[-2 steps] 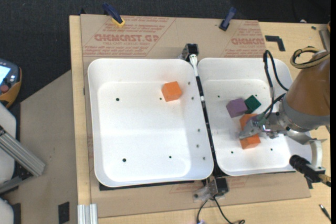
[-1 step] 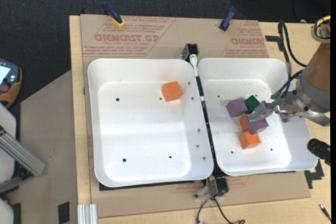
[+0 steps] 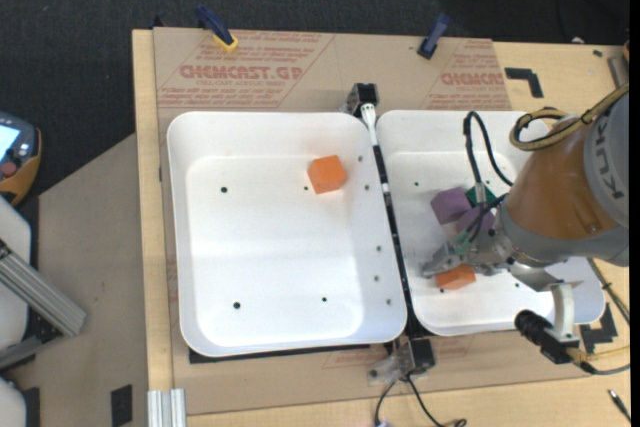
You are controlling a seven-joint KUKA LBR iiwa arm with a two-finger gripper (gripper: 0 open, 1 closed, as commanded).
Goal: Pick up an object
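Small orange piece (image 3: 456, 278) in right bin (image 3: 440, 317) beside fingers (image 3: 447, 264), their state unclear

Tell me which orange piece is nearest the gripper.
The small orange block in the right bin, right at the gripper. The orange cube sits alone in the left bin.

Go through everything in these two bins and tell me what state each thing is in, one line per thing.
Orange foam cube: loose in the left white bin, upper middle, untouched.
Purple block: lying in the right white bin, beside the arm's wrist.
Small orange piece: on the right bin's floor, at the gripper's tip.
Gripper: down low in the right bin, over the small orange piece.
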